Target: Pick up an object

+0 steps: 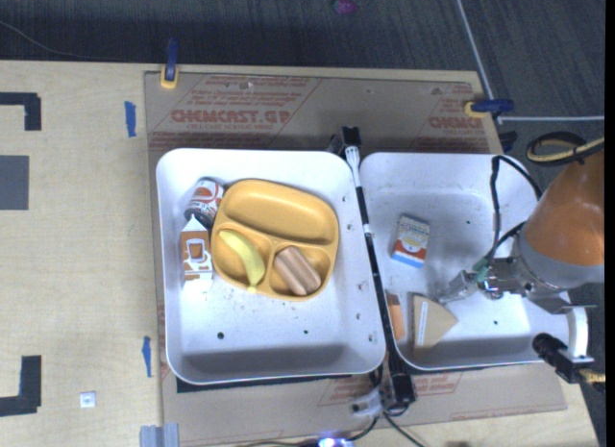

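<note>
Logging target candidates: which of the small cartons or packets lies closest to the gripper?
The tan wedge-shaped packet in the right bin, just left of the gripper. The small white carton sits farther up; the others lie in the left bin.

The brown board [317,113] under the bins carries red print reading roughly "CHEMCAST GP"; other labels are illegible.

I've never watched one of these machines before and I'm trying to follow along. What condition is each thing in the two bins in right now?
Yellow divided plate: right way up in the left bin, holding a banana and a hot dog.
Banana: lying in the plate's lower left section.
Hot dog: lying in the lower right section.
Small carton: lying flat in the right bin, untouched.
Brown wedge: lying in the right bin.
</note>
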Motion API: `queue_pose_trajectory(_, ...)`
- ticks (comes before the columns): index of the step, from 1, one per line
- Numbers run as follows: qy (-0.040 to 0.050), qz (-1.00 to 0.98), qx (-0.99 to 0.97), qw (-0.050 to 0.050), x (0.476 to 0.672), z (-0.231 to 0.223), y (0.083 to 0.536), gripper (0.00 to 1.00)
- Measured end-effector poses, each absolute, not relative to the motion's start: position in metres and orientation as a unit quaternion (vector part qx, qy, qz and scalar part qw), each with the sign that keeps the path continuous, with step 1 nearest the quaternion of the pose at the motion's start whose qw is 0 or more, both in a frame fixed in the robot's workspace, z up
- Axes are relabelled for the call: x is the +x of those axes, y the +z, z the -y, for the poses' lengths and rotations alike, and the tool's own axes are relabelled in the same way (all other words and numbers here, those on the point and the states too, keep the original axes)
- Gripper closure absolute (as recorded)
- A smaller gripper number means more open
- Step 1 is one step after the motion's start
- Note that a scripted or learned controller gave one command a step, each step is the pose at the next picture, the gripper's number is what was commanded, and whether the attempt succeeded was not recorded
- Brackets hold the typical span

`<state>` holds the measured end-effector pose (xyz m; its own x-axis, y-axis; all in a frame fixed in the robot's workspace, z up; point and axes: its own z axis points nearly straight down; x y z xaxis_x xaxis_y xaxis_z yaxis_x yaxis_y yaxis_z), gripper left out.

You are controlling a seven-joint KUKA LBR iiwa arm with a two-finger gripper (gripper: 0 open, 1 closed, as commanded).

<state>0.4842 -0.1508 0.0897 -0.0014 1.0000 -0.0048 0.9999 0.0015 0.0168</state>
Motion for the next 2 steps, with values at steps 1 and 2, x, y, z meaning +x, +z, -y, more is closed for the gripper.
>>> queue_pose_trajectory(1, 0.003, -0.706, 0.708, 0.01, 0.484, 0.103, 0.09, 0.0)
queue_pose_trajectory(2, 0.0032, -0.705, 0.709, 0.017, 0.486, 0.107, 0.101, 1.0)
